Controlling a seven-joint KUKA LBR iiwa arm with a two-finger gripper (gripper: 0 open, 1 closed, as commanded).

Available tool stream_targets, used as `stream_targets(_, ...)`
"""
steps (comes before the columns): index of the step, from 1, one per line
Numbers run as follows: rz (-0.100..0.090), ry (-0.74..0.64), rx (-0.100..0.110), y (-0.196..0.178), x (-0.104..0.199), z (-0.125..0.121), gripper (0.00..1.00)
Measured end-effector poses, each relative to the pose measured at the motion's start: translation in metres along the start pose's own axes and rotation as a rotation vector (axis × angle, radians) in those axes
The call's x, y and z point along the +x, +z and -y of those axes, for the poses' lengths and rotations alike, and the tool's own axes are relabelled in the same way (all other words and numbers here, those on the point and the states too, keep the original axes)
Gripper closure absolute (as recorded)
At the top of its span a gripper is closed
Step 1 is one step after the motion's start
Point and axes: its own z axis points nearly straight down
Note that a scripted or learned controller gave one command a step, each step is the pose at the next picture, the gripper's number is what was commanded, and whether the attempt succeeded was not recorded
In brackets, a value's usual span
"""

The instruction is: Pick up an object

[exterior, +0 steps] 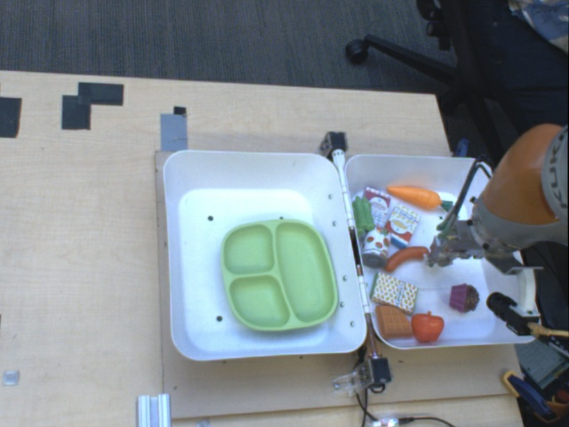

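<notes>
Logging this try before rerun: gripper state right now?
Gripper: cannot tell. It is low in the right bin, just beside the sausage; nothing visibly held.

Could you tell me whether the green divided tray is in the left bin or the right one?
In the left bin: the green tray lies flat there.
</notes>
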Motion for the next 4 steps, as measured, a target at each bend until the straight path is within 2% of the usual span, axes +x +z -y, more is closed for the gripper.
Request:
stream_targets(1, 0.0, 0.0, 0.0, 0.0, 0.0, 0.0, 0.0)
stream_targets(2, 0.002, 0.004, -0.001, 0.01, 0.039, 0.044, 0.0)
stream_targets(3, 0.002, 0.003, -0.005, -0.001, 0.039, 0.042, 1.0)
stream_targets(4, 0.002, 0.003, -0.005, -0.001, 0.04, 0.042, 0.0)
